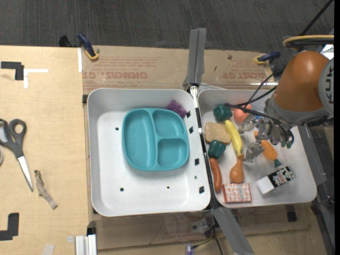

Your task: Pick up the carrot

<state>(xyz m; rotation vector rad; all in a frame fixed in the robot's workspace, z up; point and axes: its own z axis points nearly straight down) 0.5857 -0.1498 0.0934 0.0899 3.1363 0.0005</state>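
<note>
scissors point(16, 145) lie on the bench; a teal plate point(156, 139) fills the left bin point(101, 195). in the right bin point(303, 193), hot dog point(215, 174), bread point(217, 133) and banana point(234, 136) lie left of the gripper point(258, 145), beside the carrot point(269, 150); grip unclear.

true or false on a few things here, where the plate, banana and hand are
1. The teal divided plate lies in the left bin. True.
2. The banana sits on the plate. False: it lies in the right bin, beside the bread slice.
3. The hand is over the right bin. True.
4. The scissors are inside a bin. False: they lie on the bench, left of both bins.
5. The plate holds food. False: its compartments are bare.
</note>
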